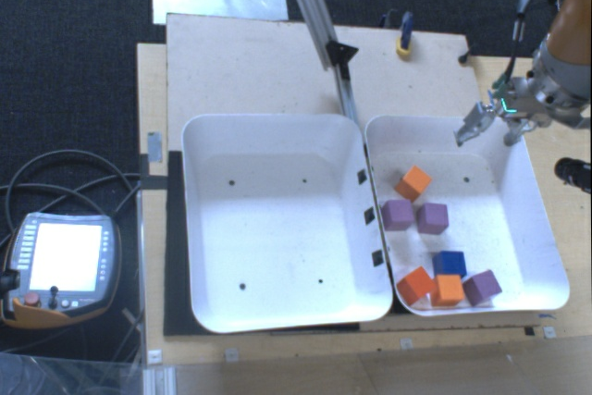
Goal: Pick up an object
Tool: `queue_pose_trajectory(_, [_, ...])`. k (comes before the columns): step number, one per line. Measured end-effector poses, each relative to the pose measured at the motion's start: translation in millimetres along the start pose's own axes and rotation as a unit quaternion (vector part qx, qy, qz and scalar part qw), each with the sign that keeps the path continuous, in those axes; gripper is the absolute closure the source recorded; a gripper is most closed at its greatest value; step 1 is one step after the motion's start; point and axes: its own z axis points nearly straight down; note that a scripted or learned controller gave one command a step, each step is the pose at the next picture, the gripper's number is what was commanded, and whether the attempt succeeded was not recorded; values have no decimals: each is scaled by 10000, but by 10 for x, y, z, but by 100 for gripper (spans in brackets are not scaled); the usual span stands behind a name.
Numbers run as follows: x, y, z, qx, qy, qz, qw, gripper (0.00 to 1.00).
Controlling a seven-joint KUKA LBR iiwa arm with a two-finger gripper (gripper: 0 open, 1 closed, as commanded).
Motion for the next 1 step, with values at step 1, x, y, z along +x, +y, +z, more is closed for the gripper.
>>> queue_pose_trajectory(1, [-52, -39, 605, 25, 0, 19, 10000, 0])
